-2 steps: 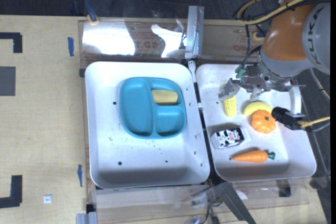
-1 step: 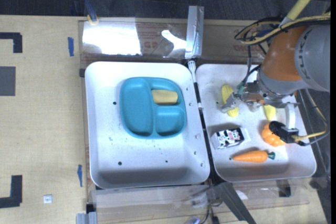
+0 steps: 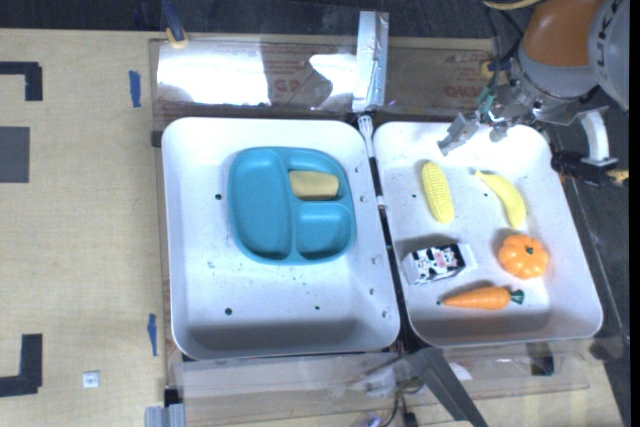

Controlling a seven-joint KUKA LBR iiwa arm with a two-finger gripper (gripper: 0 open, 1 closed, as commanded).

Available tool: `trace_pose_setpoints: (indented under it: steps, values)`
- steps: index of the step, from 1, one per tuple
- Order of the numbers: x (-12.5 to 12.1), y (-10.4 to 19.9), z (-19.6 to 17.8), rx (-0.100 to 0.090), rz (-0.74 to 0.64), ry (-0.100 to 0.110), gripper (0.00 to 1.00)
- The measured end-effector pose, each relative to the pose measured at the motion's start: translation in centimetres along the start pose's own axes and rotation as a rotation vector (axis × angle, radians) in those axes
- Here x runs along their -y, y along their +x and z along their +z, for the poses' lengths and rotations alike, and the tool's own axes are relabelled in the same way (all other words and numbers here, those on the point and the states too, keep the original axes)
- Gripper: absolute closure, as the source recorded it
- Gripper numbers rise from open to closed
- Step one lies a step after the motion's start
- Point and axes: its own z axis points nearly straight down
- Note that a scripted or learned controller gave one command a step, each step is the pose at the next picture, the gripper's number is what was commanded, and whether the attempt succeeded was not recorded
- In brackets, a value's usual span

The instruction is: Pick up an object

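Observation:
The right bin (image 3: 570, 310) holds a corn cob (image 3: 437, 191), a banana (image 3: 503, 197), a small orange pumpkin (image 3: 523, 255), a carrot (image 3: 482, 298) and a black-and-white carton (image 3: 434, 262). My gripper (image 3: 468, 128) hangs over the bin's back edge, behind the corn and the banana, with its fingers spread and nothing between them. In the left bin (image 3: 200, 305) a blue divided plate (image 3: 285, 205) carries a yellow bread-like piece (image 3: 314, 185).
A shiny clear panel (image 3: 260, 65) stands behind the left bin, with a metal post (image 3: 372, 60) at its right end. The arm's orange band and cables (image 3: 560, 15) fill the upper right. Wooden bench (image 3: 75, 215) stretches to the left.

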Motion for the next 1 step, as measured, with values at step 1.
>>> trace_pose_setpoints:
  steps: [1]
  values:
    - [2.55,2.53,8.67,-0.002,-0.036,0.002,0.0]
